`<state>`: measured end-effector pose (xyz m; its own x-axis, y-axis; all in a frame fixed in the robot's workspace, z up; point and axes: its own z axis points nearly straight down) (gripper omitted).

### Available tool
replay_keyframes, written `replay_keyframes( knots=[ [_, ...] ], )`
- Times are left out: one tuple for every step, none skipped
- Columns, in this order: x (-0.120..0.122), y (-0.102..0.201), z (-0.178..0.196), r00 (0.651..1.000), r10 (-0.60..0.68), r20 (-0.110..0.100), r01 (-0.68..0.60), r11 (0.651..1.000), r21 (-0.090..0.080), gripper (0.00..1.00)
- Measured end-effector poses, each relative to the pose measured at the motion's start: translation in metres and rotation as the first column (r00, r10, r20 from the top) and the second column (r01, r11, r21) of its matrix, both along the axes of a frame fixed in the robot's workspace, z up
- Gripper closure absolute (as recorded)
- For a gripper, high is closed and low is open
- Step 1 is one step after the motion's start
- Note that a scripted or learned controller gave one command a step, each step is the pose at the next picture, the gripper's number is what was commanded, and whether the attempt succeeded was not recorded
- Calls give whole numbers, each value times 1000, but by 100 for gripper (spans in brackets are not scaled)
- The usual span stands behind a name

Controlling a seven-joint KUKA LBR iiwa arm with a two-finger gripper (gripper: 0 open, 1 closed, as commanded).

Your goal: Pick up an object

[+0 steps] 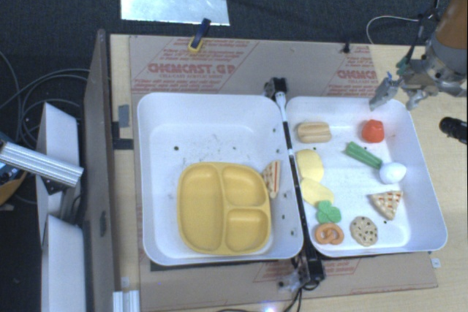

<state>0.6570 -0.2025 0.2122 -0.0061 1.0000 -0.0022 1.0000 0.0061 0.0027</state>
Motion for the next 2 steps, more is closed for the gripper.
replay_keyframes(
  knots=[
    [8,-4,-47,1000,-1,-3,1,1000,1,0],
    [-17,10,-117,1000,-5,-4,5,1000,3,0]
  ],
)
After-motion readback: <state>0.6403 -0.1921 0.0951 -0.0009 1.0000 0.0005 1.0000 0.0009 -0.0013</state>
